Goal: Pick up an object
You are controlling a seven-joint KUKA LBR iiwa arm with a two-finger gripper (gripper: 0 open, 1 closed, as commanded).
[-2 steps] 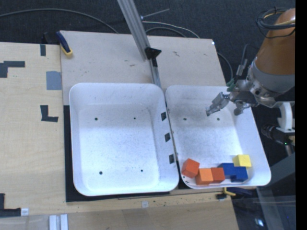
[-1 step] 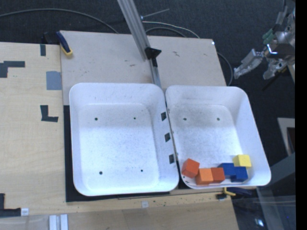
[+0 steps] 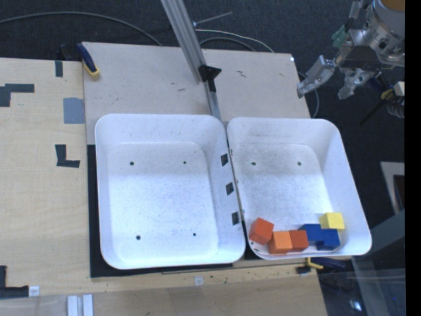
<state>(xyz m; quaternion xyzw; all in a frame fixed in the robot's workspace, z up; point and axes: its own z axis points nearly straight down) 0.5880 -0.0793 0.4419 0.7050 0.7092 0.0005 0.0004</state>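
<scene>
From where I stood, the job looked barely begun. The gripper (image 3: pixel 331 78) hung in the upper right of the frame, above the far right corner of the tabletop (image 3: pixel 151 78) and beyond the top rim of the right bin (image 3: pixel 348 176). Its two fingers were spread well apart, one reaching out to the left and the other pointing down to the right, and there was nothing between them.

Everything it might pick sat in a huddle at the bottom of the right bin, toward the lower right of the frame. An orange-red cube (image 3: pixel 262 230) lay at the left end of the row, tilted a little, with an orange block (image 3: pixel 282 241) just beside it and a darker red block (image 3: pixel 298 239) touching that. Further right came a blue block (image 3: pixel 321 236), and a yellow cube (image 3: pixel 332 221) rested against its upper right side. All of them were pressed close to the bin's near wall. The left bin (image 3: pixel 105 176) carried only specks.

So, as I judged it, nothing had been lifted: the blocks lay undisturbed, well apart from the gripper. Left to do was the whole of it: travel down the frame over the right bin, descend onto one block, close on it and raise it. The crowding against the wall looked likely to make a clean pinch awkward.
</scene>
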